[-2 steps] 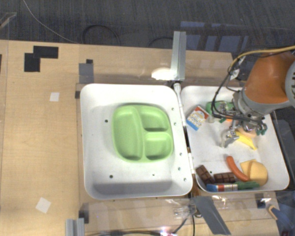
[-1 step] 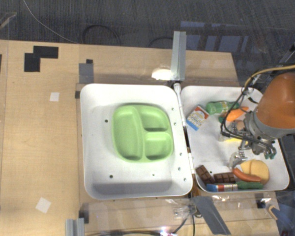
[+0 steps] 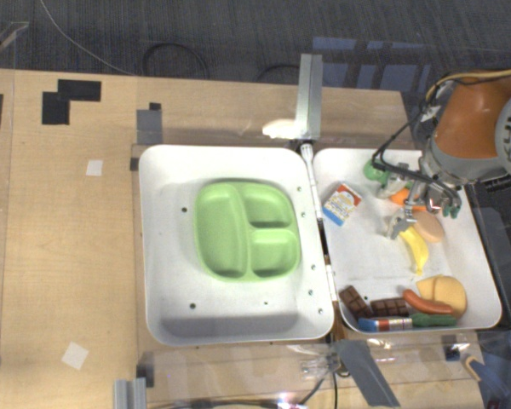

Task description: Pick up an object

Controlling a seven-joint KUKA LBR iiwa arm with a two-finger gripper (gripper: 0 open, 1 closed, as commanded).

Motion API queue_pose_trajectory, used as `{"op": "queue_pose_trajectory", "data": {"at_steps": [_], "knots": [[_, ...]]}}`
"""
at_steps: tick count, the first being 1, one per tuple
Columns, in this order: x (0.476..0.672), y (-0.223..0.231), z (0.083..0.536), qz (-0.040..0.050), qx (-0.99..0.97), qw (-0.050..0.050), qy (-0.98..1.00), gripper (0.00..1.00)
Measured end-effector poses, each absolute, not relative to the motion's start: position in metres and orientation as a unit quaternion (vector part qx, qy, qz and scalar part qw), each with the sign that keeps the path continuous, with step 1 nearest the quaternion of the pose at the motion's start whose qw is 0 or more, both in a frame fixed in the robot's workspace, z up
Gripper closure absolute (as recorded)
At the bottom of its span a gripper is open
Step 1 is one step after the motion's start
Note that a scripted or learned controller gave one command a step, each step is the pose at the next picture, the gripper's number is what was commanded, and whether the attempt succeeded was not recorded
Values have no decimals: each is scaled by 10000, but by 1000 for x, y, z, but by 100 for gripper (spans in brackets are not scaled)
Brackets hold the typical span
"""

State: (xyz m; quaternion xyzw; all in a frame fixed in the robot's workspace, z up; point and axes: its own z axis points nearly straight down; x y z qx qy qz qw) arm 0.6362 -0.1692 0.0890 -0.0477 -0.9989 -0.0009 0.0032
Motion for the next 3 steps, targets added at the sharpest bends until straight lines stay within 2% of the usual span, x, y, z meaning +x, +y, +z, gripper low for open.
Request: {"op": "queue_pose_trajectory", "data": {"at_steps": [1, 2, 3], "knots": [[579, -162, 90, 9, -71, -69, -10000, 0], [550, -143, 91, 13, -164, -86, -9998, 0], [604, -99, 90, -5, -926, -78, -9957, 0]]}}
